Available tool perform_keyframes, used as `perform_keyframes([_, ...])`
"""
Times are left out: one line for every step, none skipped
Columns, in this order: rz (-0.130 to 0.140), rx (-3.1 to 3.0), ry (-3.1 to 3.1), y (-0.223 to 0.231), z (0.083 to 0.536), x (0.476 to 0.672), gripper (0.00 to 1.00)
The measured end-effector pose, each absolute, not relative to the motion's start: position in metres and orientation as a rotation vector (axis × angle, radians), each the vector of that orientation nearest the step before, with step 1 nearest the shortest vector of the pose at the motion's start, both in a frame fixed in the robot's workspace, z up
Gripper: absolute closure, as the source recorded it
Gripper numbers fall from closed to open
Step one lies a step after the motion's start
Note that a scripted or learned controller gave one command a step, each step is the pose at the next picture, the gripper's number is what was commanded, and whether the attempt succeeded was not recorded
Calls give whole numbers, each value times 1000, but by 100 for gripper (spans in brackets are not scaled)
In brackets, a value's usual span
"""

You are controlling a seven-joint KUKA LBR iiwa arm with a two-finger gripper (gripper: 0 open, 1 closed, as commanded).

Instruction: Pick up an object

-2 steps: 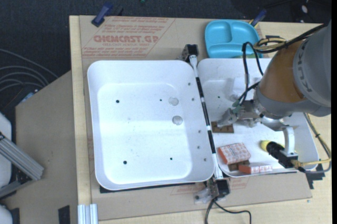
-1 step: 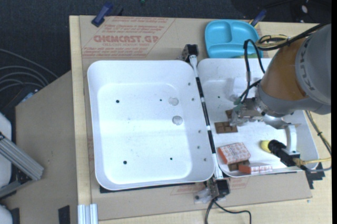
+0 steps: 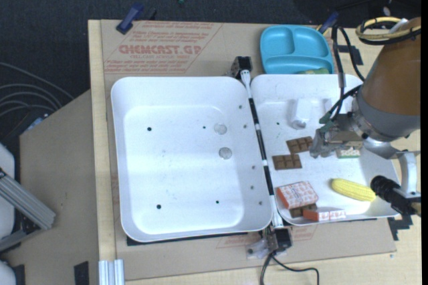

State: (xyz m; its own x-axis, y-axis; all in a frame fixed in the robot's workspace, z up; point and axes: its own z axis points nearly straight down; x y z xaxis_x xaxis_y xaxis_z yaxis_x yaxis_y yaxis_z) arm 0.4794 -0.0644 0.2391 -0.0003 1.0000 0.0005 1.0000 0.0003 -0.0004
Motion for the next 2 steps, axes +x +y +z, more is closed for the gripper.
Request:
perform_keyframes([1, -2220, -2221, -64, 239, 479, 0])
perform_keyframes([2, -2218, -2220, -50, 184, 499, 0])
